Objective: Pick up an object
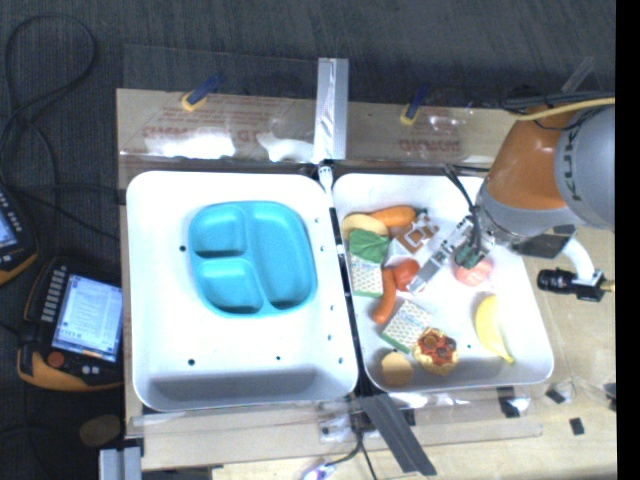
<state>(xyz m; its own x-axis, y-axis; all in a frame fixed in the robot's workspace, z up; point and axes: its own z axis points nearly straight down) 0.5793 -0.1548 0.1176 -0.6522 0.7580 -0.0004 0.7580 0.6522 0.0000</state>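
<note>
The right white bin (530, 298) holds several toy foods. Among them are an orange sausage (392, 216), a green leaf piece (368, 249), a red piece (404, 272), an orange carrot (385, 306), a green patterned square (406, 324), a pizza slice (436, 348), a banana (489, 328) and a pink fruit with a green top (473, 265). My gripper (426, 272) reaches in from the right, slanting down-left over the bin's middle. Its silver tip is just beside the red piece. The arm's wrist hides part of the pink fruit.
The left white bin (160, 348) holds a blue divided tray (250, 255). A low wall (338, 268) separates the two bins. A round tan piece (396, 368) lies at the right bin's front edge. Handheld devices and cables lie off the bench at the left.
</note>
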